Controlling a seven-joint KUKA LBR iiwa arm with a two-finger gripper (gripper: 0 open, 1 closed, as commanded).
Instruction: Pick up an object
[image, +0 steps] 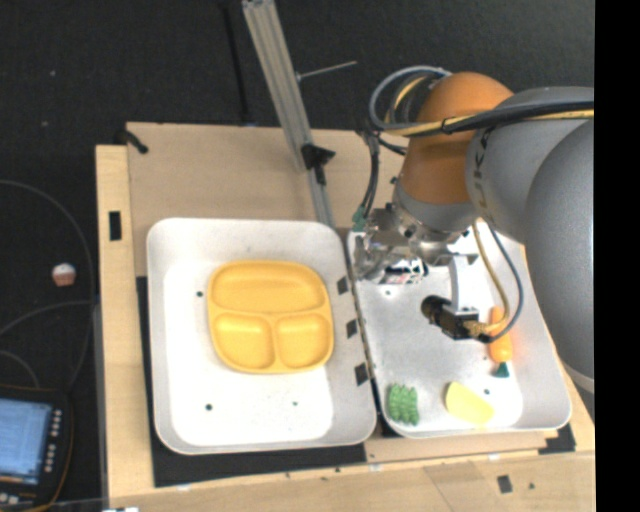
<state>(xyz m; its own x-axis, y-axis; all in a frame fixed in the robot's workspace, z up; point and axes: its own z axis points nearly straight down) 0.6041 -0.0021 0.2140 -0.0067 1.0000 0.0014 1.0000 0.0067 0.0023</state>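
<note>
My gripper (385, 262) hangs low over the far left part of the right bin (425, 330), close to the wall between the bins. Along that bin's near edge lie a small green studded block (402, 402) and a yellow lemon-shaped piece (468, 403). An orange carrot-like toy with a green tip (500, 351) rests by the right wall. All three sit well apart from the gripper, toward the camera. The arm hides the far end of the right bin.
A yellow divided plate (270, 315) lies in the middle of the left bin (180, 400). A slanted metal post (290, 110) rises behind the bins. The wooden bench edge (115, 300) runs along the left.
</note>
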